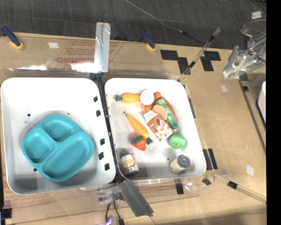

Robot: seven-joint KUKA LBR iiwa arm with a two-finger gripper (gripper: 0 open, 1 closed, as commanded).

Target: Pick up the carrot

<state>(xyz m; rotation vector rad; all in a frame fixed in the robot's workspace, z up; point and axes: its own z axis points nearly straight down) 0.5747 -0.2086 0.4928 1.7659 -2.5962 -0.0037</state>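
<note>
Lying diagonally in the middle of the right bin (pixel 193 125): carrot (pixel 136 125), leafy end touching a strawberry (pixel 140 144), flank just beside a small carton (pixel 158 126). Waiting well apart, outside the bin at upper right, presumably parked to leave the bin unobstructed: gripper (pixel 240 62), carrying nothing; finger opening impossible to tell. Sitting in the left bin: teal plate (pixel 57 146).
</note>
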